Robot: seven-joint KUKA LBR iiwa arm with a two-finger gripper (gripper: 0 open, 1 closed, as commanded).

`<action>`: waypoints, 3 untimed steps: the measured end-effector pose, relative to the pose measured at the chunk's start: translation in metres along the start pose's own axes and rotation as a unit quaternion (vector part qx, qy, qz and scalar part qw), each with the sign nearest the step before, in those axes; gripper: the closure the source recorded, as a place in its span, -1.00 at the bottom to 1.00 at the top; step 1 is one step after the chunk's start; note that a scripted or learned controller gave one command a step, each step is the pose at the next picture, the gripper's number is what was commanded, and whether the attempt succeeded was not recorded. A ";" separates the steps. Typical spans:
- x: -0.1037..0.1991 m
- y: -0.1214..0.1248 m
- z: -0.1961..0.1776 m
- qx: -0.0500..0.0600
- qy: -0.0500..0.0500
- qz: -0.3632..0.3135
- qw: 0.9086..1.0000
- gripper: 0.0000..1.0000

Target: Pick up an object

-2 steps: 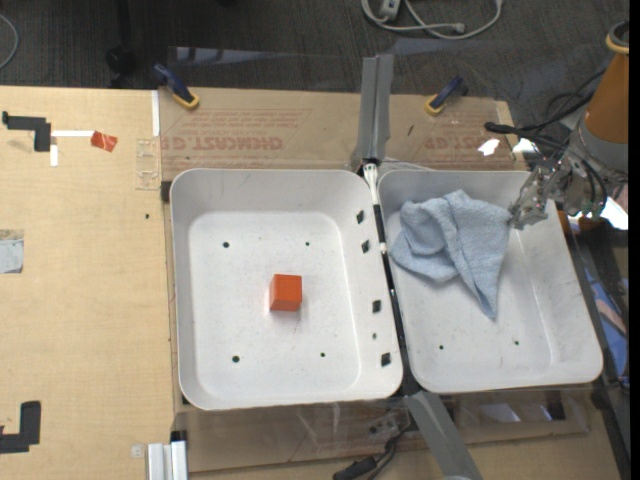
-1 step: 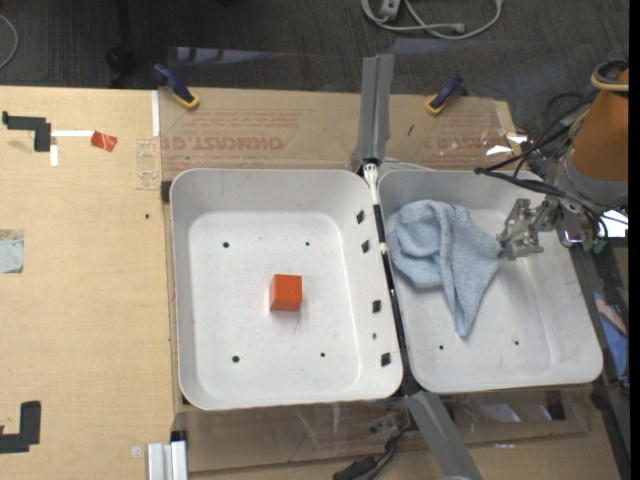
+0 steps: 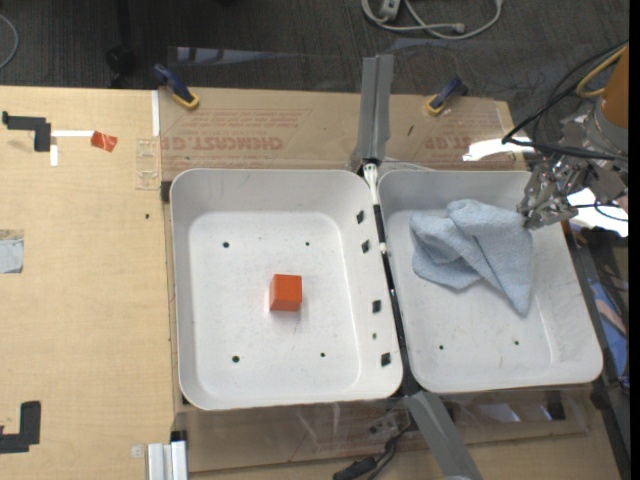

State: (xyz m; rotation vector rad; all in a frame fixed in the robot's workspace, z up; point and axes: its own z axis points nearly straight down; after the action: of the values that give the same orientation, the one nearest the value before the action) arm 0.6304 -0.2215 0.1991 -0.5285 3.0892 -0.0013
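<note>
A light blue cloth (image 3: 478, 251) lies crumpled in the right bin (image 3: 500, 363), its folds drawn up toward its upper right corner. My gripper (image 3: 538, 213) hangs over the right bin's far right side, right at that corner. Its fingers are shut, with the cloth's edge pinched between them. A small orange-red block (image 3: 286, 293) sits alone near the middle of the left bin (image 3: 215, 368), far from the gripper.
A grey divider post (image 3: 374, 108) stands behind the seam between the bins. Clips (image 3: 377, 306) line the seam. Cables (image 3: 560, 118) trail by the arm at the right. A wooden board (image 3: 70, 298) with small fixtures lies left of the bins.
</note>
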 end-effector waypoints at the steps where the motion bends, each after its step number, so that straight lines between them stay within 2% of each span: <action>1: -0.028 -0.010 0.011 -0.001 0.000 -0.125 0.992 1.00; 2: -0.029 -0.009 -0.014 -0.001 0.000 -0.330 0.944 1.00; 3: -0.027 -0.009 0.053 -0.002 0.000 -0.477 0.879 1.00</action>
State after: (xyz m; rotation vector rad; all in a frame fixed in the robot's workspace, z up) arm 0.6590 -0.2206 0.1464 -1.9389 2.4646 0.0008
